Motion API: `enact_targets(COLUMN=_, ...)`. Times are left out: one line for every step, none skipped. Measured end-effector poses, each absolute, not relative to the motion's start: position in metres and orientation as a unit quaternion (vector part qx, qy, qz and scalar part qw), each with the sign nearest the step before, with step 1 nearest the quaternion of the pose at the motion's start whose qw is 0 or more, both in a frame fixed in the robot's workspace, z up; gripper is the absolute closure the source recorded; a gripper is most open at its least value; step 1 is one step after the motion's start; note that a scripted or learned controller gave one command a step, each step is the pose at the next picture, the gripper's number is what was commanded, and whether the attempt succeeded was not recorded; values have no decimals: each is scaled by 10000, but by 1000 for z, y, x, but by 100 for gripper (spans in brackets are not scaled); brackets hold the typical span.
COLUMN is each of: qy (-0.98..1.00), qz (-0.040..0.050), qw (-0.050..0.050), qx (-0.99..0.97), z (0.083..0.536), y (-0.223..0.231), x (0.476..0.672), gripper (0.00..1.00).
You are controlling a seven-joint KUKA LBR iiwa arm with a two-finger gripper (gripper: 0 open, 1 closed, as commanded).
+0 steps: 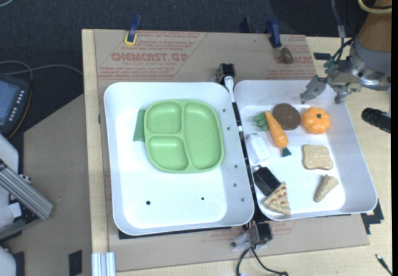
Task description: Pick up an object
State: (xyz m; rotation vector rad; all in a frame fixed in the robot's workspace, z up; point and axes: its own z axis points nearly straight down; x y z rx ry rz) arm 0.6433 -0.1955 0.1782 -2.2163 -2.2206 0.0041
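Here we work from the broad brown cardboard-topped desk [186, 51] down; on it the left shallow white bin [124, 200] carries a pale green three-compartment plastic tray [184, 135], while the right shallow white bin [354, 163] holds the candidates; the gripper [328, 88] hangs over that bin's far right corner, fingers spread, pinching nothing. Nearest it sits the small orange toy pumpkin [316, 120], just beside a round dark brown patty [286, 115] and an orange toy carrot [276, 128]; we judge the pumpkin the best pick, approached from above. Open room lies to its right toward the bin wall; the toast slice [317, 156], the beige cone [325, 188] and the pizza wedge [277, 198] lie well apart.
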Motion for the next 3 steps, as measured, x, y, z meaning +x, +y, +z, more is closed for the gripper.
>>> enact_targets(qy=-7080, qz=15, qw=23, qx=-7062, z=115, y=-193, x=645, gripper=0)
enact_targets(qy=-7079, qz=-19, qw=-102, qx=-7063, z=92, y=-197, x=650, gripper=0)
enact_targets(qy=-7078, qz=-32, qw=-56, qx=-7064, z=101, y=-193, x=649, gripper=100)
